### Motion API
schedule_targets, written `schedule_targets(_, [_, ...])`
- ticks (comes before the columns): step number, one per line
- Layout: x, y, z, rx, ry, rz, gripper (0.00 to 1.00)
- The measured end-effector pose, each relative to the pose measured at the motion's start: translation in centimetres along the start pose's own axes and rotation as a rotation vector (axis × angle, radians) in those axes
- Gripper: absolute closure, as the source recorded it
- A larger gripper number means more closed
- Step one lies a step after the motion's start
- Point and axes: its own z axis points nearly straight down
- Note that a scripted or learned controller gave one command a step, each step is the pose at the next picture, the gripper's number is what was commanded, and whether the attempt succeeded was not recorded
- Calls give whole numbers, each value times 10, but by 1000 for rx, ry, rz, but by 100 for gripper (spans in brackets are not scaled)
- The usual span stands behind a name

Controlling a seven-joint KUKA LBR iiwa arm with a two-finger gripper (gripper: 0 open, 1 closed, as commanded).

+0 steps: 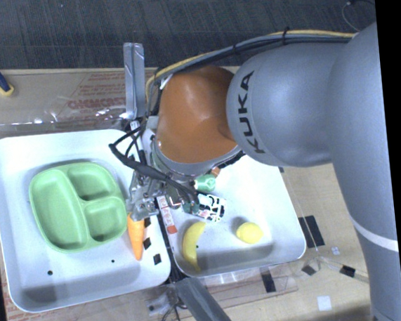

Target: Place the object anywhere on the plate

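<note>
A green three-compartment plate (pixel 78 203) lies in the left bin (pixel 28 279). An orange carrot (pixel 136 237) is just off the plate's right edge, near the divide between the bins, pointing toward the front. My gripper (pixel 140 206) hangs right above the carrot's top end, under the orange wrist band. The carrot's upper end meets the gripper, but the fingers are lost among cables and metal parts, so the grip is unclear.
The right bin (pixel 279 247) holds a yellow banana (pixel 190 240), a yellow lemon (pixel 249 233), a black-and-white object (pixel 211 208) and a small teal piece (pixel 205 185). The bulky grey arm (pixel 299 83) covers the right bin's back half.
</note>
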Motion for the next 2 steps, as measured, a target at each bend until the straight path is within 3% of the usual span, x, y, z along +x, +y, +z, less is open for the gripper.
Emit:
schedule_targets(1, [-16,23,-39,-1,-2,58,100])
schedule_targets(2, [-11,90,-39,-2,-5,-111,100])
